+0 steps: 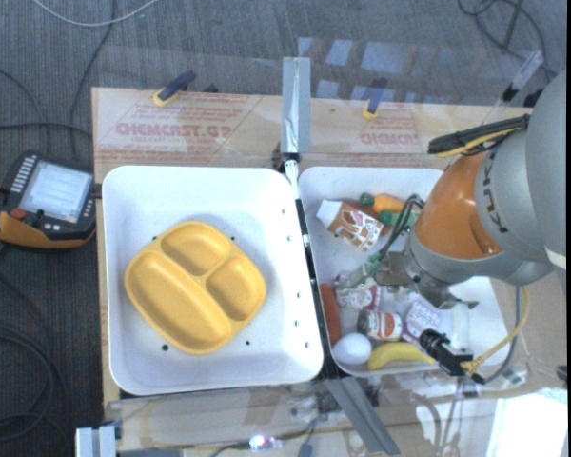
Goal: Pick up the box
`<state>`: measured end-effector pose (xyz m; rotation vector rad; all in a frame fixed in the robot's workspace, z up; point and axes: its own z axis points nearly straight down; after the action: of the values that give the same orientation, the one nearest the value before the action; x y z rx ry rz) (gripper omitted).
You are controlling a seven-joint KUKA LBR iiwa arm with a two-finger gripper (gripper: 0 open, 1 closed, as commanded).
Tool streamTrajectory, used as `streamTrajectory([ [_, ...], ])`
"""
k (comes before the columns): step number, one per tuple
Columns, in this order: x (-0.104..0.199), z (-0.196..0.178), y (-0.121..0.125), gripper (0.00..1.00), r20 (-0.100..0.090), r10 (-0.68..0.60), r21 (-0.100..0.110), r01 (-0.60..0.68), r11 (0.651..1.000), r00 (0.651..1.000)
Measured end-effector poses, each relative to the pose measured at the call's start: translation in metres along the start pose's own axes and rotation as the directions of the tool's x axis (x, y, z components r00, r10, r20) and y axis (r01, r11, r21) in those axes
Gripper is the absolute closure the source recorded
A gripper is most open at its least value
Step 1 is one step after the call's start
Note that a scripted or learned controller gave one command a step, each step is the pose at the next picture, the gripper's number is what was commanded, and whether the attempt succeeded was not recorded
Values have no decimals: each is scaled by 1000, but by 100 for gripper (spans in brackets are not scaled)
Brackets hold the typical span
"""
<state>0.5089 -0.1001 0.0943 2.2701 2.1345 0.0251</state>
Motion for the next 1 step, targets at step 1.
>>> streamTrajectory([
  [1,-1,-13,3,100,0,0,-6,0,1000,1000],
])
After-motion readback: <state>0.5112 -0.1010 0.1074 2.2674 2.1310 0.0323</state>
